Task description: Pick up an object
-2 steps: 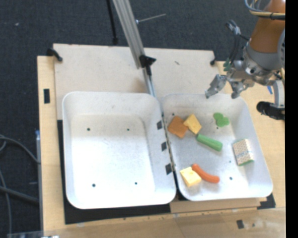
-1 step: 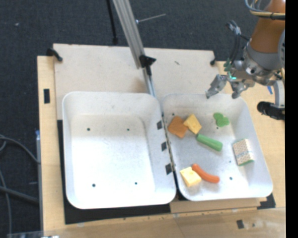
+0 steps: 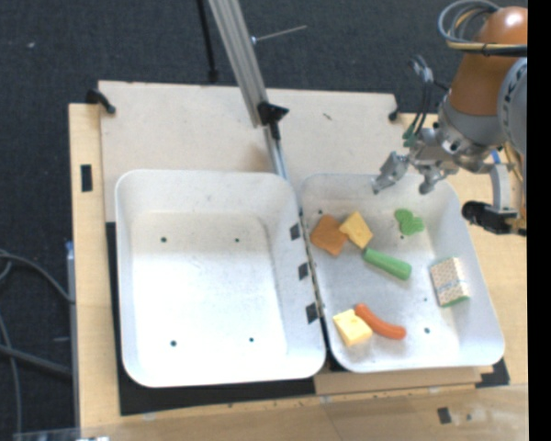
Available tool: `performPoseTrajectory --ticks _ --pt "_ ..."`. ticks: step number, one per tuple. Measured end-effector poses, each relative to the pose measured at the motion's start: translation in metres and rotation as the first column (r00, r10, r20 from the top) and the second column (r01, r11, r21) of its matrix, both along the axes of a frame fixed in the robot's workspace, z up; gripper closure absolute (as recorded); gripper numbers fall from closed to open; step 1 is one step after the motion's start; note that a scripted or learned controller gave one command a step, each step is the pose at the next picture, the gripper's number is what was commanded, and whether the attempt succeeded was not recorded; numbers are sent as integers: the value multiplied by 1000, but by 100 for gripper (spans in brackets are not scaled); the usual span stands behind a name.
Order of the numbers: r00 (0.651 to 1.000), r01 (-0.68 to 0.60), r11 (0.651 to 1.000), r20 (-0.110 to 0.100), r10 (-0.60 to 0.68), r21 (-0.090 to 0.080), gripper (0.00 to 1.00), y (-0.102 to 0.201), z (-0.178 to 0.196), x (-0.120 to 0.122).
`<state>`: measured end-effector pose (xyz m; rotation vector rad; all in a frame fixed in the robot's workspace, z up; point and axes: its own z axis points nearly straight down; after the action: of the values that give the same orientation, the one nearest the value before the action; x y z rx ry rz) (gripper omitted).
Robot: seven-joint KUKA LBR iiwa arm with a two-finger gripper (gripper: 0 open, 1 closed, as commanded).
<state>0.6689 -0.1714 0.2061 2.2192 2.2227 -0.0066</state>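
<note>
My gripper (image 3: pixel 406 180) hangs over the far edge of the right bin (image 3: pixel 477 338), its two fingers spread apart with nothing between them. Below it in that bin lie a small green piece (image 3: pixel 408 220), a yellow block (image 3: pixel 356 229), a brown block (image 3: pixel 329 235), a long green piece (image 3: pixel 387 264), a speckled sponge block (image 3: pixel 449 281), a second yellow block (image 3: pixel 352 326) and an orange carrot-like piece (image 3: pixel 381 322). The small green piece is the nearest to the fingers, a little toward the camera from them.
The left bin (image 3: pixel 138 274) sits beside the right one. A slanted metal pole (image 3: pixel 243 53) rises from between the bins toward the upper left. The arm's orange band (image 3: pixel 496 30) is at the upper right. Cables lie on the floor at the left.
</note>
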Motion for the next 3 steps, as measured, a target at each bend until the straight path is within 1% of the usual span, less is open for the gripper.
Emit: performPoseTrajectory --ticks 1,2,3 --pt "1000 2 1000 0 -2 0 0 -10 -56 4" --pt "1000 1 1000 3 -1 -1 0 -12 -106 4" --pt "1000 -1 1000 9 1 -4 100 -13 -92 6"
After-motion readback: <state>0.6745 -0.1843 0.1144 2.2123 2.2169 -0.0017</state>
